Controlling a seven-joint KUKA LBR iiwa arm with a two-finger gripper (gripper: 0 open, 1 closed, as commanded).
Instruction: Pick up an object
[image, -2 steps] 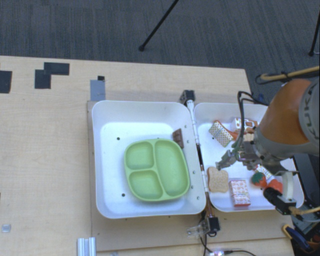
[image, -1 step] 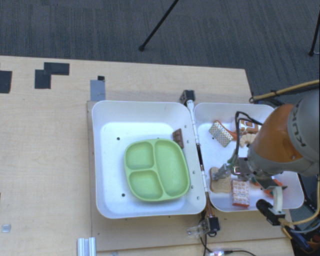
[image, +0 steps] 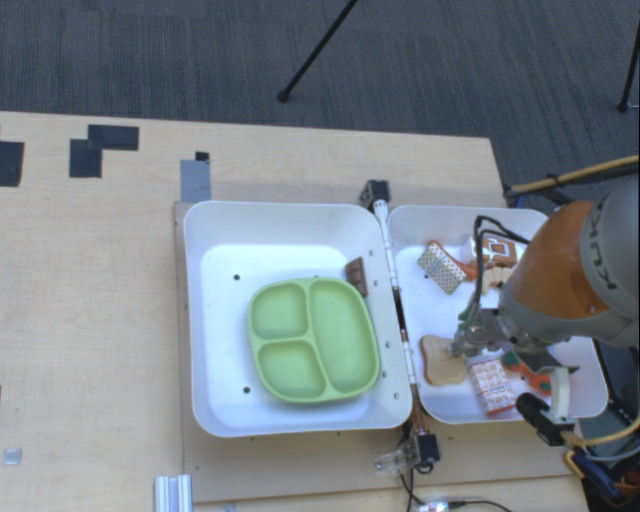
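Note:
My gripper (image: 467, 340) hangs low in the right bin (image: 412, 258), under the arm's orange band (image: 548, 270). It is directly above the right edge of a tan toast slice (image: 438, 362) on the bin floor. A pink and white packet (image: 490, 385) lies just right of the toast, below the gripper. A grey perforated piece (image: 437, 266) with an orange piece (image: 470, 270) beside it lies toward the back of the bin. Whether the gripper touches the toast is not visible.
The left bin (image: 215, 300) holds a green divided plate (image: 312, 340) and a small brown object (image: 355, 270) against its right wall. A red and orange item (image: 533, 378) lies at the right bin's front right, partly under the arm. Cables run along the bench's front edge (image: 415, 455).

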